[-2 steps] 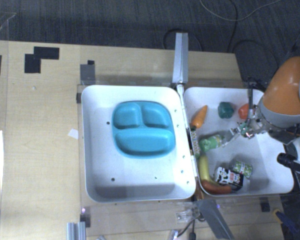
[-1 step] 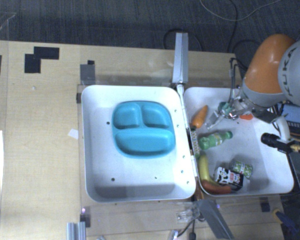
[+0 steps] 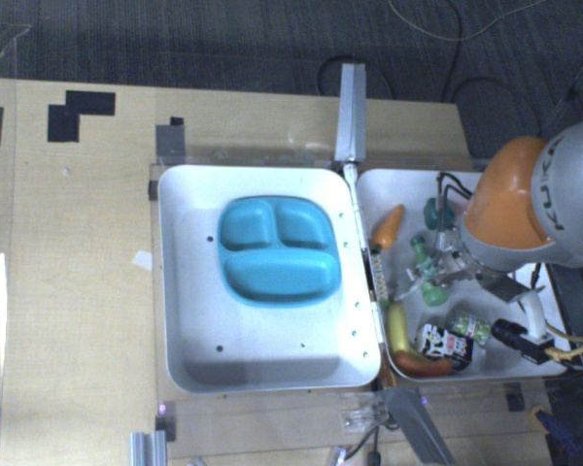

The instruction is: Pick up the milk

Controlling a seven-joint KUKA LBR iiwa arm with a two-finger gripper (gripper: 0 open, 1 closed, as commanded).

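Probably the milk (image 3: 445, 344) is the small black-and-white carton lying on its side near the front edge of the right bin (image 3: 408, 187); print too small to read, so identification rests on the cow-pattern look. It lies just beside a banana (image 3: 397, 326) on its left and a reddish sausage-shaped item (image 3: 423, 364) at the front wall, with a small bottle (image 3: 471, 329) touching or nearly touching its upper right corner.

Handling judgement: light, box-shaped toy carton, likely stiff plastic with smooth faces, so some slip risk. Best hold looks to be across the two narrower sides, mid-body, clear of the banana and the bottle. Crowding on three sides leaves little finger room.

End effector (image 3: 429, 278) hangs above the bin middle, apart from the milk, among clear-green parts I cannot resolve. Cannot tell whether it is open or closed; nothing seen held.

Hidden or unclear: arm's orange band (image 3: 505, 202) and grey body cover the bin's right back part. A carrot (image 3: 388, 225) lies near the divider. Left bin (image 3: 175, 289) carries a blue tray (image 3: 277, 249). Desk (image 3: 68, 280) to the left.
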